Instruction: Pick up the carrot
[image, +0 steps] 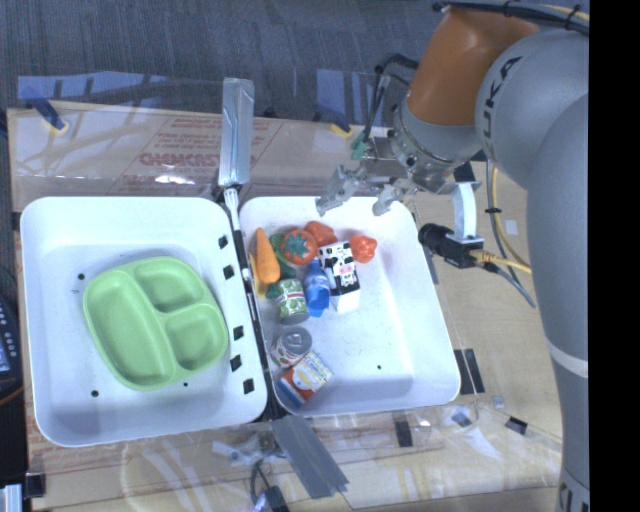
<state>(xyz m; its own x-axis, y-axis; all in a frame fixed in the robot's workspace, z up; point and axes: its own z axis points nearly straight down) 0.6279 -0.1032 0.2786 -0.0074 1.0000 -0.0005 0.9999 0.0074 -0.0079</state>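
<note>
Overhead, your end effector (358, 196) hung spread and empty at the right bin's (425, 330) far rim; the carrot (264, 257) lay against its left wall, touching the tomato (297, 246), so your fingers risked snagging either.

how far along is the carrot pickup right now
Nothing looks done yet: the carrot lies in the right bin, against its left wall beside the tomato. In hand: the pincer hangs open over the bin's far edge, with nothing between its fingers. Left: move across to the carrot, lower, close on it and lift it clear.
</note>
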